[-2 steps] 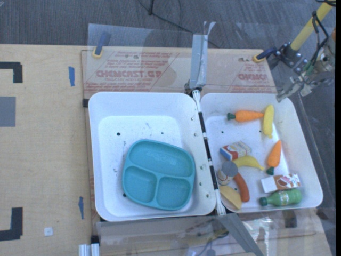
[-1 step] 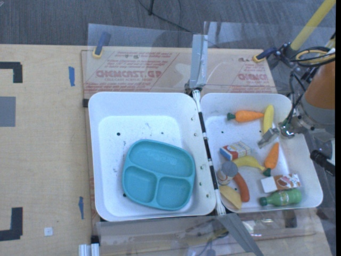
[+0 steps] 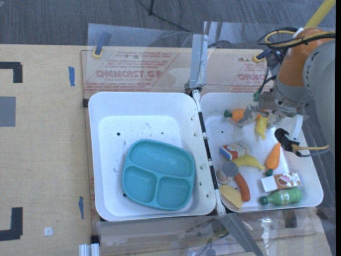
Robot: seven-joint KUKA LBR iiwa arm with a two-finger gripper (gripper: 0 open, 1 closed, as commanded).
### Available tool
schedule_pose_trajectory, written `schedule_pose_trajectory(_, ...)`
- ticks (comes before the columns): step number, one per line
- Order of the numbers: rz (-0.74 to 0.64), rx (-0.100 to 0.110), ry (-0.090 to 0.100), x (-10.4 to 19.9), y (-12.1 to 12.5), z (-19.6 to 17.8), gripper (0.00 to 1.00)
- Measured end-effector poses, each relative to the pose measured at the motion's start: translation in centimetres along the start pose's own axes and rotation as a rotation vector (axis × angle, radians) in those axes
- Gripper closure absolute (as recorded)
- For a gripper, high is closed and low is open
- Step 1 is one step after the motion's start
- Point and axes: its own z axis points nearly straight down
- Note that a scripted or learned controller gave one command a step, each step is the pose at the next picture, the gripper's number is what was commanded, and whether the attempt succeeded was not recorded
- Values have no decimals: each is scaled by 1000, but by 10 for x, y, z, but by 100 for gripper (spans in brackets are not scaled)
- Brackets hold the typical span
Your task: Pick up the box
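My gripper [image 3: 259,117] hangs over the far end of the right bin [image 3: 315,193], a yellow piece [image 3: 261,126] showing at my fingers — whether they are parted or closed, I cannot tell. The box [image 3: 232,151], white with red and orange, lies below my jaws and slightly left, apart from them, just beside a banana [image 3: 250,162] — a carrot [image 3: 273,156] lies lower right
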Motion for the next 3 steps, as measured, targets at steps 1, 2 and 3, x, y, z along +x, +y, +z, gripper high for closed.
schedule_pose_trajectory(1,-147,-15,3,-8,5,0,0)
schedule_pose_trajectory(2,-163,-46,5,69,-55,-2,0)
schedule_pose_trajectory(3,-157,-51,1,64,-54,-12,100)
